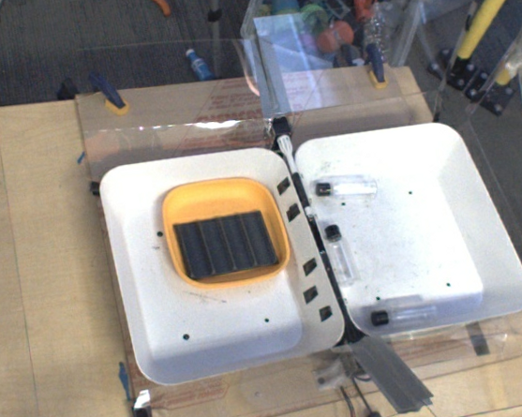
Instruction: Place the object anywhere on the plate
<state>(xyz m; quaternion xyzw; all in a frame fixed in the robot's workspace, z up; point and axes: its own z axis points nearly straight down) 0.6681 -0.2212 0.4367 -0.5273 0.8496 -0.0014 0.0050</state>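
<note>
One ribbed black slab point(226, 245) (flat, rectangular) on rounded-sq. orange plate point(178, 208).

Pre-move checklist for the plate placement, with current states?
1. Orange rounded-square plate in left white bin: ok.
2. Dark ribbed rectangular block lies flat on plate: ok, placement looks done.
3. Three clear vials with black caps in right white bin, top, middle, bottom: ok, apart from plate.
4. Block inside plate rim: ok.
5. Gripper state: cannot tell.
</note>
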